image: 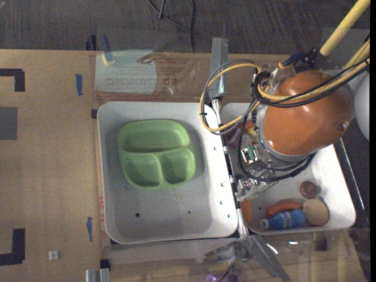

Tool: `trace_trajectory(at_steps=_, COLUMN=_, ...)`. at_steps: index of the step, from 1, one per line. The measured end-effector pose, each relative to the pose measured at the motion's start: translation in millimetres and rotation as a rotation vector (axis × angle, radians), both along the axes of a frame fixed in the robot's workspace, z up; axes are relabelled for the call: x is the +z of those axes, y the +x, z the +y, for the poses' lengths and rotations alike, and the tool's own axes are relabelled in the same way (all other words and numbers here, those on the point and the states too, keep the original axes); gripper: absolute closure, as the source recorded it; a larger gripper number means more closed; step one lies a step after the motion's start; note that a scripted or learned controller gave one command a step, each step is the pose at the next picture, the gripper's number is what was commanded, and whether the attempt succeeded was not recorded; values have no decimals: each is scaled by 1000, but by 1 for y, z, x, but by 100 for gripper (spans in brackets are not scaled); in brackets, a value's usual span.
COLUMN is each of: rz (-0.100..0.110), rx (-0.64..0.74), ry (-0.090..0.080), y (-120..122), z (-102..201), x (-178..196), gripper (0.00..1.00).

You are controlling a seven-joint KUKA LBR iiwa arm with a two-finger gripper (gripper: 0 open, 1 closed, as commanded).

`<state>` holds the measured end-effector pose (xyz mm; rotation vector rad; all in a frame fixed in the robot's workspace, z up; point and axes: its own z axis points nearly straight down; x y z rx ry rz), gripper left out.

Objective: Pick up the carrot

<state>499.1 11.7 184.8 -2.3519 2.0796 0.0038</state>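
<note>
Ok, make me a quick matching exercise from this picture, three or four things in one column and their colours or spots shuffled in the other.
Things:
1. divided plate
2. bottle
3. carrot
4. arm's wrist band

Matches:
A. blue, lying in the right bin
B. orange, above the right bin
C. green, in the left bin
D. orange, lying just behind the bottle

Pairs: 1-C, 2-A, 3-D, 4-B

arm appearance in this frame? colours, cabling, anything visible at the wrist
The arm shows from above as a rounded orange dome over a grey metal ring. Yellow and black cables loop off its left side, with a blue fitting near the top and yellow tubing running to the upper right. Below the ring the wrist is a cluster of dark wiring and small metal parts with a green component.
</note>
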Motion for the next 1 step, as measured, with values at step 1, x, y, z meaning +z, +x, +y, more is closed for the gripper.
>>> trace_trajectory(at_steps=1, rz=1, rx=231, ry=0, y=-19, z=-35, x=-1, gripper=100)
